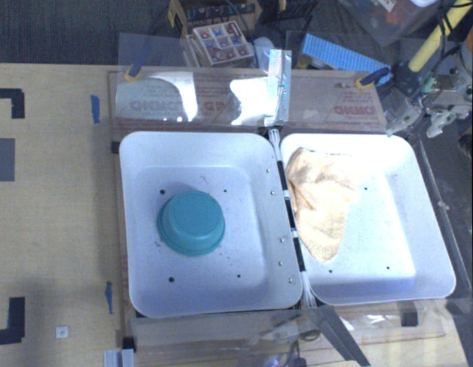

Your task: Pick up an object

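Nearest the lens run the front rims of the 2 white bins, the left bin (148,281) and the right bin (396,235), touching along their shared middle edge. The largest candidate is a crumpled yellowish cloth (320,205), lying in the right bin against the wall next to the divider. Smaller is a teal bowl (192,222), which looks upside down near the middle of the left bin's floor, well apart from every wall.

Beyond the right bin's far corner sits a grey, cabled mechanism, probably the gripper (429,104). It is well apart from both objects, and I cannot tell whether it is released or clenched.

Judging the risks, the cloth hugs the wall, so a descent there could strike the rim or pinch only 1 loose fold that slides free on lifting. The bowl's smooth, rounded base gives little to bite on, so a closing grasp may skate off or nudge it aside.
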